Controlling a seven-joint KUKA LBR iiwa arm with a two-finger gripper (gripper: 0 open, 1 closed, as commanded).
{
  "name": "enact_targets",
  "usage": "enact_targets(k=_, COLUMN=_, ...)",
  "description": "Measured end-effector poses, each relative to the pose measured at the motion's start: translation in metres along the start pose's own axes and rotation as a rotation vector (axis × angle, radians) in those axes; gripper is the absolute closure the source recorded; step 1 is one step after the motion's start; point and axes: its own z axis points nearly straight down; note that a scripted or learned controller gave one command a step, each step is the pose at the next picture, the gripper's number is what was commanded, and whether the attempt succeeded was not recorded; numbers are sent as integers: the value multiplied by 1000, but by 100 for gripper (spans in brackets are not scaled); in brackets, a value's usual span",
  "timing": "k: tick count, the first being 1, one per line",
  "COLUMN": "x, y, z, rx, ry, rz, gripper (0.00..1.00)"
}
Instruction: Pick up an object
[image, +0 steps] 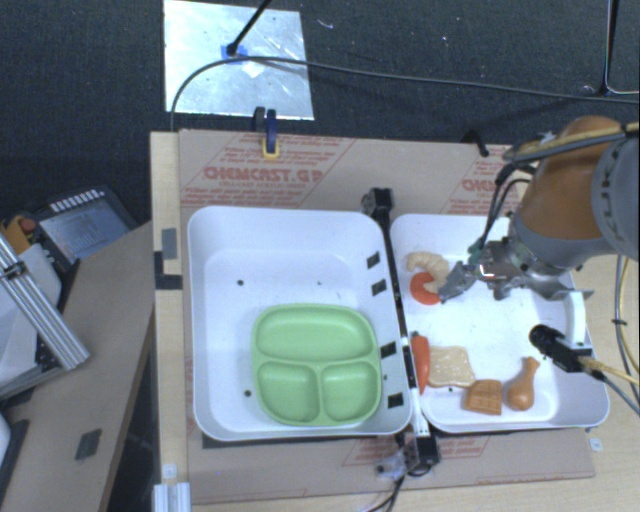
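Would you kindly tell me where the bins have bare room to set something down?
The left bin is bare behind the green tray. The right bin is bare mid-floor; crowded near the claw and along the front with toast and drumstick.

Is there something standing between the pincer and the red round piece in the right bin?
Nothing visible does. The pincer sits right beside the red round piece, with just bare white floor of the right bin around. The pale piece lies behind it, off the path.

Grey arm (610, 190) with rounded orange band, thin black cables looping over it, dark metallic claw (455, 285)
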Motion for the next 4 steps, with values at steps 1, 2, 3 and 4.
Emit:
enact_targets(k=1, x=-7, y=6, z=57, rx=0, ry=0, rz=0, gripper=0)
enact_targets(k=2, x=-7, y=7, z=90, rx=-2, ry=0, rz=0, gripper=0)
enact_targets(k=3, x=-7, y=7, z=78, rx=-5, ry=-1, rz=0, gripper=100)
enact_targets(k=4, x=-4, y=1, z=17, rx=-7, ry=-1, rz=-2, gripper=100)
